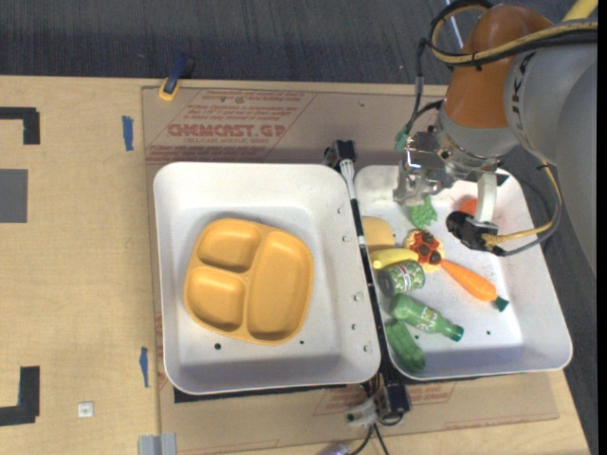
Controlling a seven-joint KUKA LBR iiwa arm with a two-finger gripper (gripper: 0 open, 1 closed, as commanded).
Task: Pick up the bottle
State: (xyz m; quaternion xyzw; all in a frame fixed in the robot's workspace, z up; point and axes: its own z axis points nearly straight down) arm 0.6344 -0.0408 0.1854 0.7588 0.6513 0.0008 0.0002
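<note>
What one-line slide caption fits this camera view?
Gripper hovers over the right bin, above the green bottle, carrot and other toys; yellow tray in left bin.

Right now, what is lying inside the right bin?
The right bin holds a green bottle, carrot, banana, can and other toys. The gripper covers part of its back.
</note>
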